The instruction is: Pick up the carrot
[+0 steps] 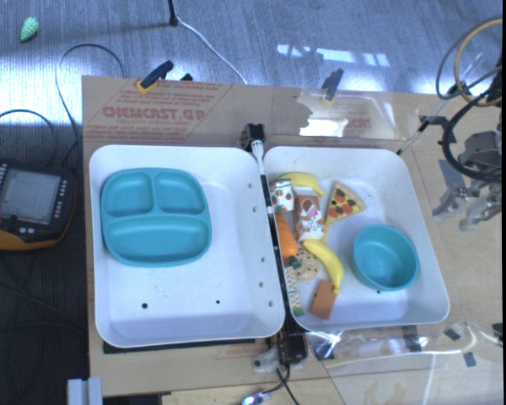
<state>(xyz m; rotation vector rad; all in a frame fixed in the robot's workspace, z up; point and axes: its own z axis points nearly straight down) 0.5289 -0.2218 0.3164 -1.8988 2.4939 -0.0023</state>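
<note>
The carrot (287, 237) lies hard against the left wall of the right bin (405, 167), wedged among packets and a banana (328, 261), so my gripper (466, 210), seemingly spread off right of the bin, may snag the wall or a neighbour.

orange carrot (287, 236), blue bowl (384, 257), yellow banana (327, 261)

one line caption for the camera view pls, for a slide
Carrot lies among toy foods along the right bin's left wall; end effector sits outside, to the right.
</note>
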